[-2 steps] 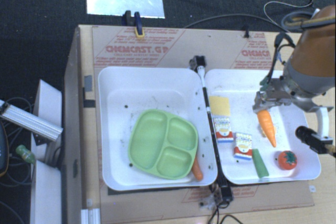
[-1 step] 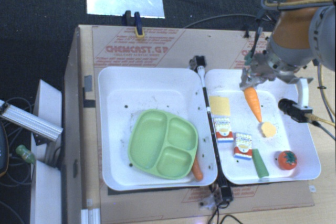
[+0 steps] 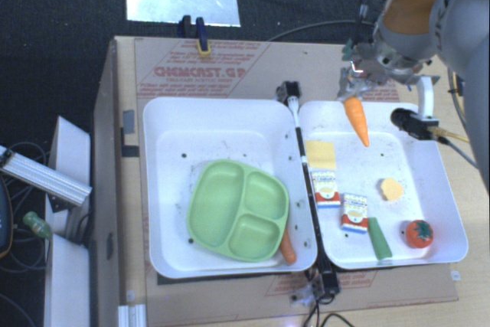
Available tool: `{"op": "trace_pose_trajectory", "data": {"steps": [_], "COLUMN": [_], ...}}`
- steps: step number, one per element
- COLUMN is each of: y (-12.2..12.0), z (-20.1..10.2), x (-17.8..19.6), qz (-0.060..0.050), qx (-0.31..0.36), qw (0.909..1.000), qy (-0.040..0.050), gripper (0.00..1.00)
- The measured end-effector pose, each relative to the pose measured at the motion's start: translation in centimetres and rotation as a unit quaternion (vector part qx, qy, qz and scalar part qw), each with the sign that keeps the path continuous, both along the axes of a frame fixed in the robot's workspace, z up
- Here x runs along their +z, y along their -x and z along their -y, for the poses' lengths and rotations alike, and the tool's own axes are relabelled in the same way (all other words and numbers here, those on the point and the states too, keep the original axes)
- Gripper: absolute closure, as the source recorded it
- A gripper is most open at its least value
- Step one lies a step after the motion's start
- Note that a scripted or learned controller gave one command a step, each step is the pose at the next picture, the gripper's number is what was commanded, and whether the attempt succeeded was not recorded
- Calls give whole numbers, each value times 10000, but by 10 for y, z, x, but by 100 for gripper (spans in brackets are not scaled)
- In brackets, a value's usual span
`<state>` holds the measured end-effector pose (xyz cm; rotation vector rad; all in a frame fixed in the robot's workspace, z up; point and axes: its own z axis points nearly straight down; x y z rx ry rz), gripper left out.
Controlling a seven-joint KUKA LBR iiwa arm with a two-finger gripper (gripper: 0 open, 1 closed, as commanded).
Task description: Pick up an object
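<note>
A brown cardboard-covered bench (image 3: 230, 65) is being shown on dark carpet, bearing two shallow white plastic bins side by side. All places below are being given relative to the right-hand white bin (image 3: 444, 188).

The grey arm with its orange band is being held over the far edge of that bin, and the two-finger gripper (image 3: 357, 88) is being seen just above the blunt top of a tapered orange toy carrot (image 3: 356, 119). The carrot is being carried tip-down over the bin's far wall, apparently clear of the floor, with its upper end pinched between the fingers; this is being judged from its hanging pose, since the contact itself is small in the view.

Left on the bin floor are being seen a pale yellow flat square block (image 3: 321, 154), two small red-and-white printed cartons (image 3: 340, 199), a round yellow piece (image 3: 391, 189), a green stick-shaped piece (image 3: 378, 238) and a red toy tomato (image 3: 418, 233). In the neighbouring bin a light green sectioned plastic plate (image 3: 237, 208) is lying.

The pick is being judged as largely accomplished: an object is being lifted. What remains is for the lift to be carried higher without the carrot being lost.
</note>
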<state>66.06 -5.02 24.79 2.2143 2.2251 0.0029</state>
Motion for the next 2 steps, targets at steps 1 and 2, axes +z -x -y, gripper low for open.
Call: {"op": "trace_pose_trajectory", "data": {"steps": [1,2], "y": [70,69], "z": [-23,-31], "x": [12,17], "qz": [-4,-7], "qx": [-13,-3], "qw": [10000,10000], "qy": [-2,-3], "gripper": [100,100]}}
